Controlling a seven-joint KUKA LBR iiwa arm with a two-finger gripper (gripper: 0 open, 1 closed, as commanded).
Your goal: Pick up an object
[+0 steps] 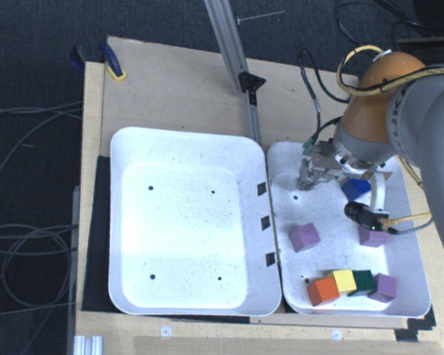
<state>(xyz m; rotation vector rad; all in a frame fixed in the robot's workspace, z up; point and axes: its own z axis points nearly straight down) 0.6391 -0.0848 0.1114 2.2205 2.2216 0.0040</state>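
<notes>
My gripper (308,180) hangs low over the far left part of the right bin (280,217), its fingers pointing down with nothing seen between them. A purple block (305,236) lies below it toward the bin's middle, apart from the fingers. A blue block (357,189) sits just right of the gripper, partly hidden by the wrist. Another purple block (373,237) rests near the right wall. Along the near edge lie an orange block (322,290), a yellow block (344,281), a green block (364,281) and a purple block (386,287).
The left bin (119,202) sits beside the right one, with black clips (265,222) along the shared rim. A slanted metal pole (233,50) rises behind the bins. Cables loop over the arm at top right.
</notes>
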